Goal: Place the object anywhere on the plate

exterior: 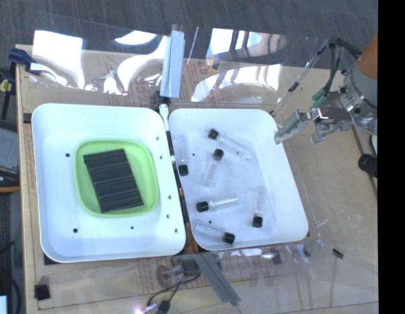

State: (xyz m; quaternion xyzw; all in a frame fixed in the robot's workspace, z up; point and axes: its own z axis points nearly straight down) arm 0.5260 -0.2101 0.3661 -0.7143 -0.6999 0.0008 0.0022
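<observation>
You've got two white bins side by side on the bench (pixel 359 241); the left bin (pixel 52 175) holds one green plate (pixel 146 169), and one dark ribbed rectangular block (pixel 112 180) lies flat on that plate, its long axis running from upper left to lower right, slightly tilted off the bin's edges; the right bin (pixel 281 195) holds the task's things, clear vials with black caps; you can count six caps; vial one (pixel 223 140) lies near the top with its cap to the upper left; vial two (pixel 213 165) lies below it, cap up, long axis near vertical; a lone cap (pixel 182 169) sits against the left wall; vial three (pixel 216 204) lies almost level, cap to the left; vial four (pixel 257 208) stands near vertical in view, cap at the bottom; vial five (pixel 215 233) lies by the front wall, cap to the lower right; the gripper (pixel 287 128) hangs over the right bin's upper right rim, nothing between its fingers, which look close together.
</observation>
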